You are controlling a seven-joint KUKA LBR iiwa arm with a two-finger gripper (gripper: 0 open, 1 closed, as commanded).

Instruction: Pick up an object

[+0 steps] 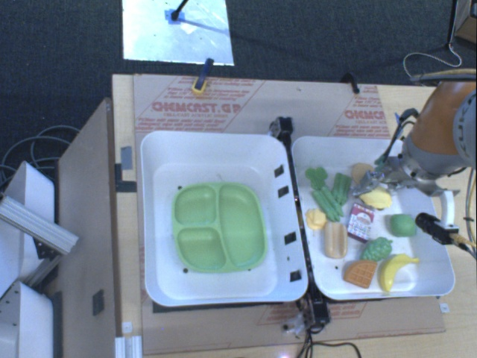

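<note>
In the right bin (447,278) lies a scatter of toy food, any of it the object to pick: a yellow lemon (376,198) just under the end effector (378,176), a red-and-white carton (361,222) just below the lemon with print too small to read, a green lime (402,224) to the carton's right, a yellow banana (393,269) and a waffle (360,274) near the bin's front wall, a hot dog bun (335,239) left of the carton, green bean pods (328,200) beyond it; whether the end effector's fingers are apart or together cannot be told; the left bin (160,162) holds a green divided plate (219,227), three compartments, nothing in them; the brown sheet (246,99) on the worktop behind the bins reads "CHEMCAST GP" in red; a yellow clamp (200,83) grips its rear edge.
</note>
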